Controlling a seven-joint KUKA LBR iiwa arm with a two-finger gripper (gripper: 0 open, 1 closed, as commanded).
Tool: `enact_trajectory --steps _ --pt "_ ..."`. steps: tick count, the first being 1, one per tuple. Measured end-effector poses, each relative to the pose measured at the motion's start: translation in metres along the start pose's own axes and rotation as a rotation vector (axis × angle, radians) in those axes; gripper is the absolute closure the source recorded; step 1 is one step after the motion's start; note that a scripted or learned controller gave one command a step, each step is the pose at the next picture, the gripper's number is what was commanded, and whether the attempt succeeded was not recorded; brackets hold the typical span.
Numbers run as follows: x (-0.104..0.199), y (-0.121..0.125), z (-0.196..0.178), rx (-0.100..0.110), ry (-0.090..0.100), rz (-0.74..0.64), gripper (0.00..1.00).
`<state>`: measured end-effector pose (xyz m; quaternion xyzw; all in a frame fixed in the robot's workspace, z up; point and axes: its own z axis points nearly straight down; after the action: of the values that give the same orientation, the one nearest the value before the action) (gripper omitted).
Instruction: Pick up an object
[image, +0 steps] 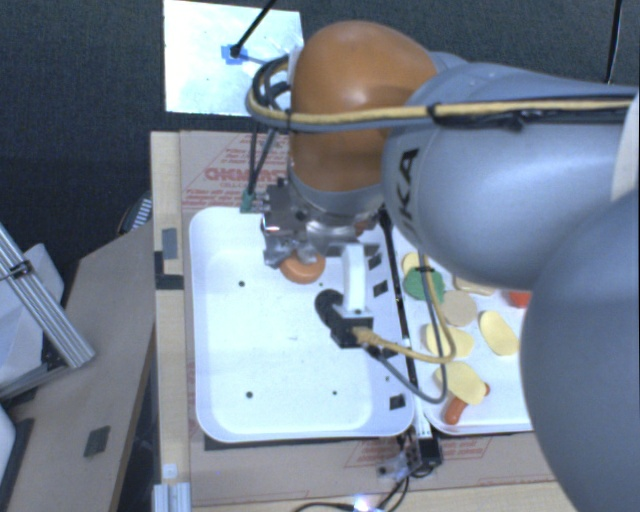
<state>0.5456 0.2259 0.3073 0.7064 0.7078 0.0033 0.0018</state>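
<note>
While the claw (293, 250) hangs over the left bin (230, 340), grip state unclear, an orange disc (302, 270) sits just beneath it.

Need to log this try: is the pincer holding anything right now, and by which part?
Cannot be told. An orange object shows just beneath the wrist over the left bin, but the arm hides any grip on it.

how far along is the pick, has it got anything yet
Done: the arm has reached over the left bin, and the hand sits low over an orange object near that bin's far side. In hand: nothing that can be confirmed, since the wrist hides the grip and the orange object looks to be resting on the bin floor. Left: a clear grasp and lift. The yellow, green and tan pieces lie in the right bin.
</note>
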Motion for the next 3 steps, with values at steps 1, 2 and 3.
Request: enact_trajectory --steps 1,2,3 --pt "-0.098 0.000 -0.046 0.002 -0.003 0.009 1.00" --pt "-0.067 -0.041 0.023 0.013 -0.002 -0.004 1.00" --pt "-0.008 -0.018 0.023 0.004 0.000 -0.005 1.00"
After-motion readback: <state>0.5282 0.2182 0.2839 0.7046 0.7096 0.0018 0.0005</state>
